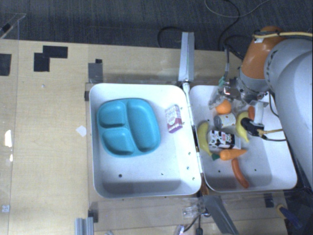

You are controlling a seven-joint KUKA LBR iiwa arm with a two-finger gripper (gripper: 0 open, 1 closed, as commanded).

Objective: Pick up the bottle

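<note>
Right bin [279, 173] | bottle [221, 139] among bananas, carrots | pincer [226, 93] state unclear

Left bin [98, 180] white; divided plate [128, 126] turquoise blue, small carton [173, 118] at its 3 o'clock pink-white. Right bin [274, 173] white: bananas [203, 138] yellow, carrots [238, 174] orange, bottle [221, 139] black-white cow-patched. Arm [288, 77] grey, band [257, 58] orange. Bench [49, 131] pale wood.
</note>
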